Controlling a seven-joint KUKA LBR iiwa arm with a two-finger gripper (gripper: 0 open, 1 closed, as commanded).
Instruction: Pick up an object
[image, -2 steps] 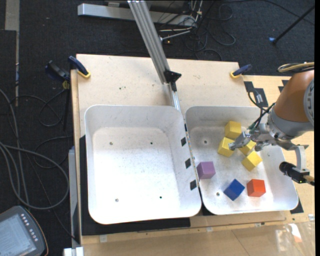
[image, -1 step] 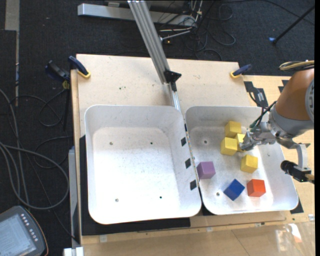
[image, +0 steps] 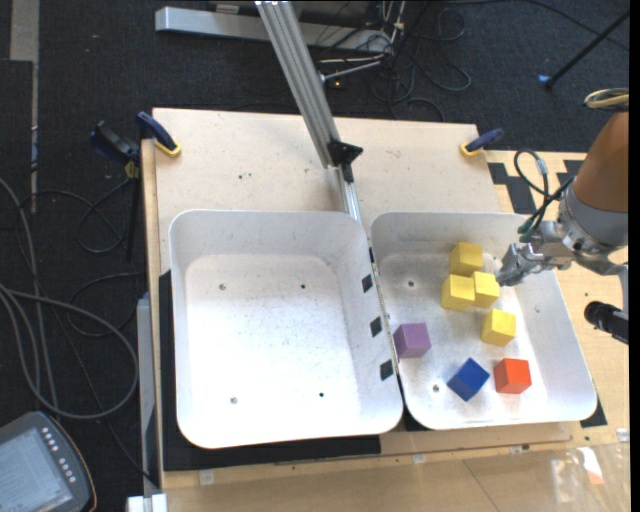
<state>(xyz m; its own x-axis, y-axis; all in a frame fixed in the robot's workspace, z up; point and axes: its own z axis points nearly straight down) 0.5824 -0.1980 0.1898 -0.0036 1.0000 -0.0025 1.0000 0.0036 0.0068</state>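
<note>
The right bin (image: 420, 245) holds several small blocks. Yellow blocks cluster near its right side: one at the back (image: 465, 257), two touching each other (image: 459, 292) (image: 486, 288), and one lower down (image: 498, 326). A purple block (image: 412, 339) lies near the bin's left wall. A blue block (image: 468, 379) and an orange-red block (image: 512, 375) sit toward the front. My gripper (image: 510, 268) hangs at the bin's right side, just right of the yellow cluster and close above it. I see nothing held in it.
The left bin (image: 265, 320) stands beside the right one. A slanted metal pole (image: 310, 100) crosses the bench from the back to the bins' shared edge. Clamps (image: 158, 135) (image: 480, 142) grip the board's back corners.
</note>
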